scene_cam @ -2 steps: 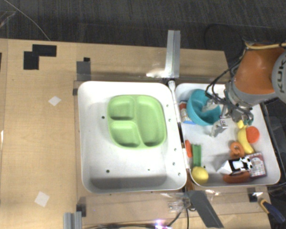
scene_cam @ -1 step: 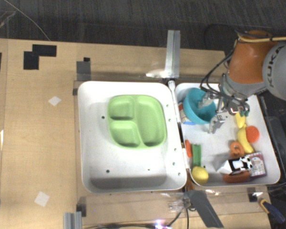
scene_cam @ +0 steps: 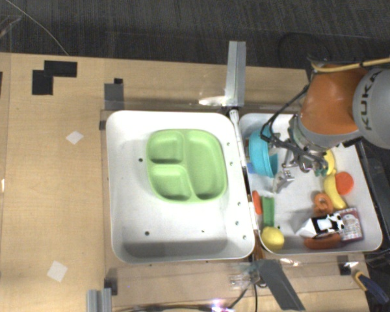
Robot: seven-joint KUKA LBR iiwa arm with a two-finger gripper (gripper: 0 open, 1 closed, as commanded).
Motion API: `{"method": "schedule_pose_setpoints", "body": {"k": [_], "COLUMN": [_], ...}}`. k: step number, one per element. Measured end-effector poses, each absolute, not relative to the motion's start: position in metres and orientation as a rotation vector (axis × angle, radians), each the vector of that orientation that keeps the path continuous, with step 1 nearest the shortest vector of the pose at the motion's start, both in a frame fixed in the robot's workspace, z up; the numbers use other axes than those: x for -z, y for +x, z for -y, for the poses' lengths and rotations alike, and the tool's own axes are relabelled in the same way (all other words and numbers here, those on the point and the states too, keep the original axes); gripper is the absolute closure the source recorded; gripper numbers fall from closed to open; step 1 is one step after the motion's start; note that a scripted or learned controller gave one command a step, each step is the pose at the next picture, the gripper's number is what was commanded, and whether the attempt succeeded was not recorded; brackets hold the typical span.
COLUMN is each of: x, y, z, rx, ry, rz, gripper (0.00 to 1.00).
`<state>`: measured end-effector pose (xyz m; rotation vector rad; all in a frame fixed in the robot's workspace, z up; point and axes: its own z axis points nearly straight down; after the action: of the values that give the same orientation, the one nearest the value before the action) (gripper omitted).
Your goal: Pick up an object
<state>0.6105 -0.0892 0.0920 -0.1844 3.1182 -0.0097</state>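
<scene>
Left bin: the biggest thing on the bench, white and shallow, at nine o'clock from my wrist.
Green tray: a three-compartment plastic plate lying flat in the left bin; stiff and light by my judgement, but wide and low, so awkward for two fingers.
Right bin: the bin I hang over, with the small clutter in its lower half.
My gripper: low over the upper left of the right bin; whether it is spread or closed I cannot tell, and I see nothing held in it.
Blue object: a rounded plastic piece just at nine o'clock of my gripper, against the bin's left wall; probably rigid and smooth, so it could slip. I would take it across its narrow width.
Printed packet: at five o'clock, a red and black-and-white pack; the print is too small to read, no brand legible.
Banana toy: at four o'clock, yellow, beside an orange ball.
Lemon: at six o'clock, a small yellow toy near the bin's front corner; light and round, likely to roll.
Green stick: just below me, slim, an easy pinch across its sides.
</scene>
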Motion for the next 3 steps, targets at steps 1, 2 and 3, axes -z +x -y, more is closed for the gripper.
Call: {"method": "schedule_pose_setpoints", "body": {"k": [1, 2, 3], "x": [-0.0881, -0.0847, -0.0940], "y": [0.6511, 0.6572, 0.6558], "z": [0.1168, 0.1082, 0.1076], "rx": [-0.011, 0.008, 0.008], "ry": [-0.130, -0.088, -0.094], "rz": [-3.166, -3.198, -3.206], "gripper": [0.00, 0.00, 1.00]}}
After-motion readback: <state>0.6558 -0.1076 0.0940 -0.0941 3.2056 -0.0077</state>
